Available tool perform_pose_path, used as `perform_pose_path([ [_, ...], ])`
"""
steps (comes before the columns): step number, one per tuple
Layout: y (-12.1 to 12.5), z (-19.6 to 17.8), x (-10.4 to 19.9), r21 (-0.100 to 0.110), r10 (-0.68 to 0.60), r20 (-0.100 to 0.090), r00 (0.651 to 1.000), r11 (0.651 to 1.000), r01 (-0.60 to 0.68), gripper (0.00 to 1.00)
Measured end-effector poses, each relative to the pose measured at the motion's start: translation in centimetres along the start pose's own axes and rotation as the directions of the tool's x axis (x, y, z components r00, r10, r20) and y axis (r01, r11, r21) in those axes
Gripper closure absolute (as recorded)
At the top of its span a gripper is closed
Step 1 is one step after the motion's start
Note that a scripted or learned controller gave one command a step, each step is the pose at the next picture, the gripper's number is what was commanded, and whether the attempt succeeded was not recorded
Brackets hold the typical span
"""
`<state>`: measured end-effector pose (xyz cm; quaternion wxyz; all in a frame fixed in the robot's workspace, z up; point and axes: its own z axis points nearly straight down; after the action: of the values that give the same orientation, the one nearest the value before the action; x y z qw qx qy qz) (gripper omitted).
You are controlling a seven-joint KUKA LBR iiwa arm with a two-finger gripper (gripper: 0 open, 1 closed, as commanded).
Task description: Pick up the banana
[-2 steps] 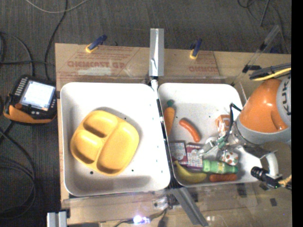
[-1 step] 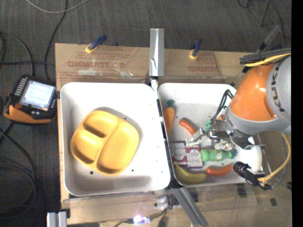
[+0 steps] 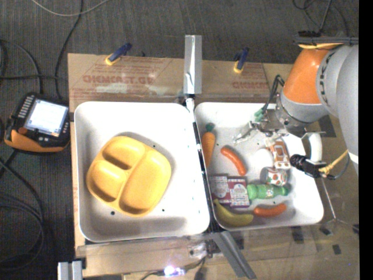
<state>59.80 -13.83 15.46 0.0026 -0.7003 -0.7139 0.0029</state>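
The banana (image 3: pixel 233 216) lies at six o'clock in the right bin (image 3: pixel 315 214), half hidden under a small carton (image 3: pixel 229 191). The gripper (image 3: pixel 247 132) hovers toward twelve o'clock, its thin fingers spread and holding nothing.

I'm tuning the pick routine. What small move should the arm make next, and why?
Probably travel toward the near edge of the right bin: the pincer hangs near its far side, while the banana lies at the front, partly under a carton.

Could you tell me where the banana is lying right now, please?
The banana lies along the near edge of the right bin, just below the small maroon carton and left of a red sausage.
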Motion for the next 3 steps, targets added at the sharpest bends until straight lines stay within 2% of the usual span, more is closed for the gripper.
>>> perform_pose_path([
  [1,-2.6,6.6,3.4,-0.014,-0.249,0.01,0.968,0.968,0.249,0.0],
  [2,6.2,-2.6,7.6,-0.002,-0.483,0.005,0.876,0.876,0.483,0.0],
  [3,-1.0,-2.8,16.1,-0.005,-0.491,0.002,0.871,0.871,0.491,0.0],
])
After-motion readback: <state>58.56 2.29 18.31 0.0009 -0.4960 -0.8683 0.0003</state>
